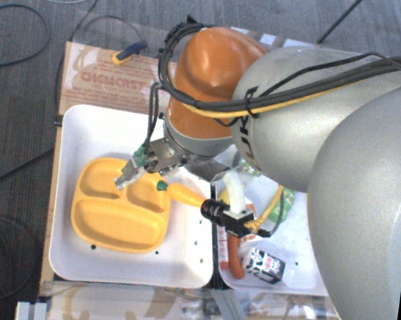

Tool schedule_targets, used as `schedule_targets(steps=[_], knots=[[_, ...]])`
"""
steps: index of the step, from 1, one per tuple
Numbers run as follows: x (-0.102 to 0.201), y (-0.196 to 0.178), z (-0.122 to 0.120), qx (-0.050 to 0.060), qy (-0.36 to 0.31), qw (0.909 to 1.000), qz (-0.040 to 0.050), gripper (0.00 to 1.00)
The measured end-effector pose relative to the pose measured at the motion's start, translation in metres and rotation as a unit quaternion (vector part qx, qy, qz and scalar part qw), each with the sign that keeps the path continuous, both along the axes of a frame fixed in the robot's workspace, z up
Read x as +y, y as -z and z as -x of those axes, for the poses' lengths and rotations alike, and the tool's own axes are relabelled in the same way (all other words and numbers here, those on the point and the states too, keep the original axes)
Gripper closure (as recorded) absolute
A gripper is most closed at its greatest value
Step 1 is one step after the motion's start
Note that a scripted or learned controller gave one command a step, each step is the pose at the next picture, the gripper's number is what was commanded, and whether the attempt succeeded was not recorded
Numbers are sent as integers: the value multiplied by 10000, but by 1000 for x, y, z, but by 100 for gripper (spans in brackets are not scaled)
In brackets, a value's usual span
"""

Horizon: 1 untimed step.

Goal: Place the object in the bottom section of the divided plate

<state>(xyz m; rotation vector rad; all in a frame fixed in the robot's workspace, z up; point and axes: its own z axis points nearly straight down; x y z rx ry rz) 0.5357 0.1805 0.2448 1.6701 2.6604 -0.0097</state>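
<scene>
A yellow plastic divided plate [113, 226] lies in the shallow white left bin [82, 265]. It has two small sections on its far side and one wide section on its near side, and nothing lies in the wide near section. The gripper [125, 176] hangs low over the ridge between the two small far sections, and it cannot be told whether it is open or closed. Just right of it lies a slim yellow-orange carrot-shaped toy with a green end [183, 194]. The green end is at the plate's right rim beside the far right section, and the rest points right across the bin floor toward the divide between the bins. It is not in the gripper's hold.

In the white right bin [302, 270], a red sausage-shaped toy [223, 255] lies near the left wall. A small black-and-white box [263, 264] sits just to its right, and a green-printed clear packet [284, 204] lies farther back. A brown printed cardboard sheet [107, 83] lies on the worktop beyond the left bin.
</scene>
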Motion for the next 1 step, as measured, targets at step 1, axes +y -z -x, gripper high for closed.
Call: schedule_targets(steps=[1], knots=[[42,-29,21,1,-378,9993,-6,0]])
